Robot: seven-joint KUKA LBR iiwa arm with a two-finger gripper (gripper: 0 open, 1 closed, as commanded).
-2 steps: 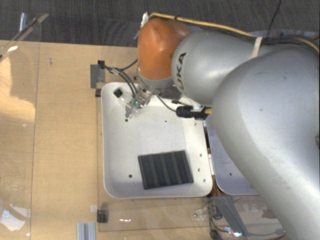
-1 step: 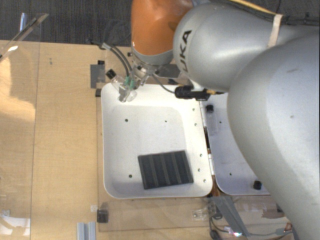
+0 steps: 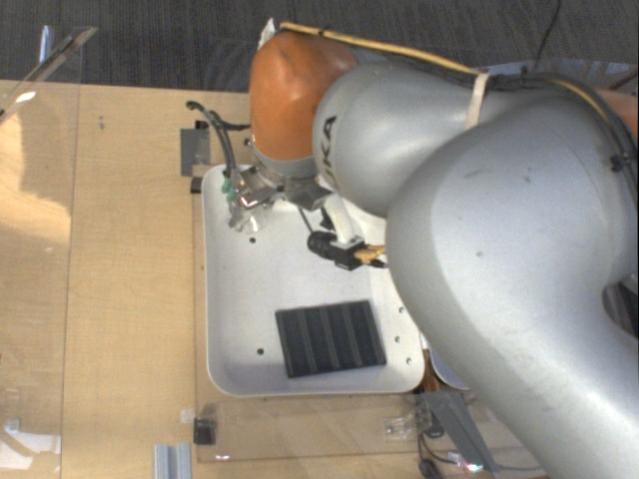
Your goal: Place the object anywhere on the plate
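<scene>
Bin (image 3: 235,307) with black ribbed slab (image 3: 329,338)

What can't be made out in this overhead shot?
Camera view:
- Second shallow white bin: covered by the big grey arm.
- The plate: likely under that arm too; cannot tell.
- Silver gripper by the visible white bin's far corner: too small and blurred to show any held object.

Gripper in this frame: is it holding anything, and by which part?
It cannot be told: the gripper is too small and blurred. The black ridged block lies loose in the white bin, well apart from it.
</scene>
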